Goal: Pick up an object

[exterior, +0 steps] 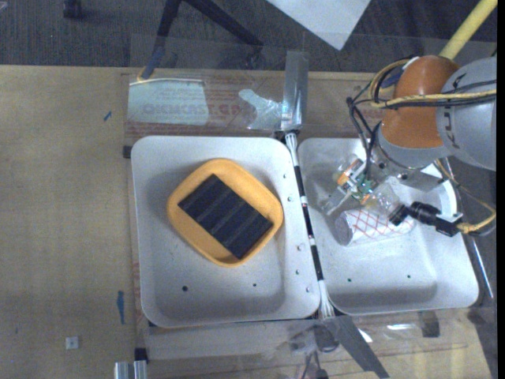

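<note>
Lying in the right bin (442,290), the cup (364,223) with red lattice print looks light and thin-walled (likely to crush), so its rim seems safest. Just above it, the gripper (347,194) has fingers apart, holding nothing.

A rounded orange-yellow plastic tray with a black ribbed centre (225,221) sits in a shallow white bin (158,283). In the neighbouring white bin (410,279), a white cylinder crossed by a red grid pattern (364,223) lies beneath the grey arm's orange band (422,101).
</note>
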Controlling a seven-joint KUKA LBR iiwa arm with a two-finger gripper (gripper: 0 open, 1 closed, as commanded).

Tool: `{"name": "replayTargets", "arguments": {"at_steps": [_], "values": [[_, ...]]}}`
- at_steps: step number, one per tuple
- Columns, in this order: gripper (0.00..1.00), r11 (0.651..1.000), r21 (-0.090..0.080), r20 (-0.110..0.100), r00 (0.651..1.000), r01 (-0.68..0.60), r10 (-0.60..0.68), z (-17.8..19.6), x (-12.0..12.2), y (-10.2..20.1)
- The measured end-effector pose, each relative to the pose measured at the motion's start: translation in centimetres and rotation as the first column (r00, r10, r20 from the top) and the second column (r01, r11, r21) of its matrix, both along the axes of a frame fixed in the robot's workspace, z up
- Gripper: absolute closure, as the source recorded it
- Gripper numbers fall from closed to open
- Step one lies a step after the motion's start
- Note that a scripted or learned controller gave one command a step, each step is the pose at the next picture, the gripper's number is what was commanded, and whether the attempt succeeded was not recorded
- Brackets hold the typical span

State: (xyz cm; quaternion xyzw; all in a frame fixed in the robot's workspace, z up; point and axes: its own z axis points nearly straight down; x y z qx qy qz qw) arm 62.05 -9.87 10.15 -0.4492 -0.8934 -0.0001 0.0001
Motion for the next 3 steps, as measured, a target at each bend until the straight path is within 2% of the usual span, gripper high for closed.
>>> {"name": "replayTargets", "arguments": {"at_steps": [1,2,3], "values": [[0.0,0.937,-0.001,-0.002,0.937,0.35,-0.35,-1.5,4.6,-1.5],[1.0,0.938,-0.003,0.002,0.938,0.347,-0.347,-0.5,4.7,-1.5],[1.0,0.992,-0.001,0.006,0.992,0.127,-0.127,8.4,4.7,1.7]]}}
